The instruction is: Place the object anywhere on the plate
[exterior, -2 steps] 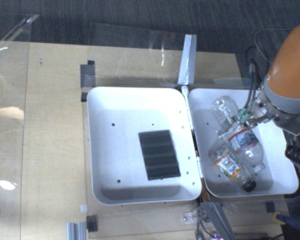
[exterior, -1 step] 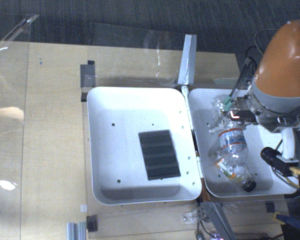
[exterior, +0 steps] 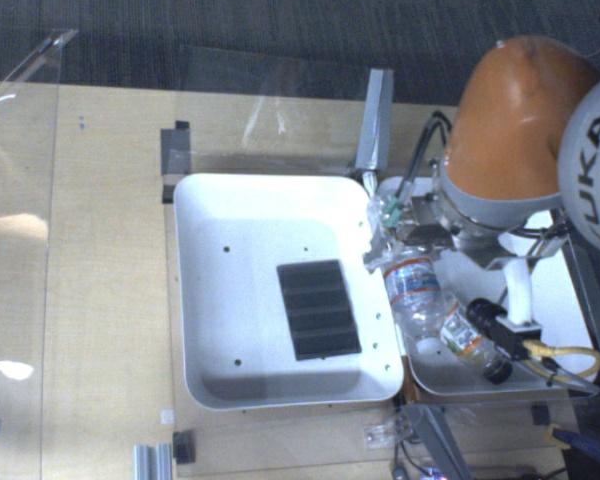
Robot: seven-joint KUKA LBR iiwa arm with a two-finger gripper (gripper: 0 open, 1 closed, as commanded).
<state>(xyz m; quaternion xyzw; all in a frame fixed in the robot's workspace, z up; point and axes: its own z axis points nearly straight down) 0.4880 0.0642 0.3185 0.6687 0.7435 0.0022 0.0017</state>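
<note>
Clear plastic bottle (exterior: pixel 413 286) lies in the right bin (exterior: pixel 460 380), beside the dark plate (exterior: pixel 319 309) in the left bin (exterior: pixel 205 268). Finger state under the gripper (exterior: pixel 405 230): indeterminable. A secure mid-body grasp would suit.

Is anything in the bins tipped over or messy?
Yes. A clear plastic bottle lies on its side in the right bin, beside other jumbled items. The dark plate in the left bin sits slightly askew.

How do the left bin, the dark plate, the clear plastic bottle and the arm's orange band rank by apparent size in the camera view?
Largest to smallest:
1. left bin
2. orange band, though it sits nearer the camera, so its size is inflated
3. dark plate
4. clear plastic bottle, partly hidden by the arm
</note>
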